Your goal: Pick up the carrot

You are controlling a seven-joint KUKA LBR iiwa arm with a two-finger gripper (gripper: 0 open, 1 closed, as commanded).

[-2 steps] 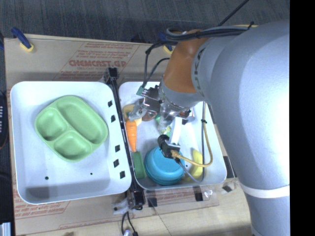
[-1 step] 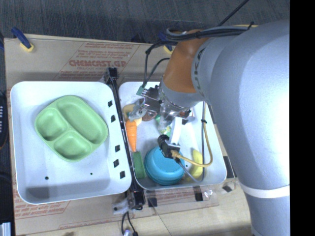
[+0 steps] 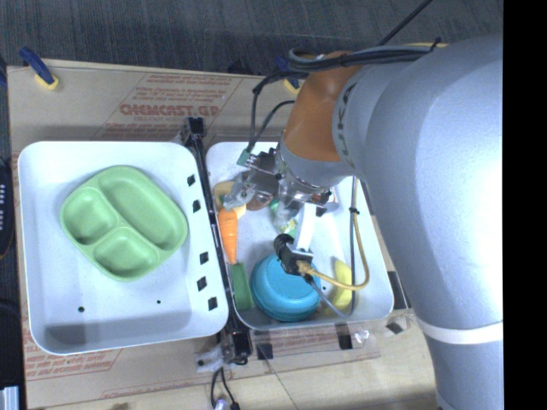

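Observation:
The orange carrot (image 3: 228, 233) lies lengthwise against the left wall of the right bin (image 3: 371, 254), its top pointing up the view. My gripper (image 3: 249, 186) hangs low over the upper part of that bin, just above and to the right of the carrot's top end. The arm's orange band and grey body cover much of the bin behind it.
A blue bowl (image 3: 285, 289) sits at the bin's front, with a green piece (image 3: 241, 286) to its left and a yellow item (image 3: 342, 282) to its right. The left bin (image 3: 51, 314) holds a green divided plate (image 3: 124, 220). A black clip rail (image 3: 203, 220) separates the bins.

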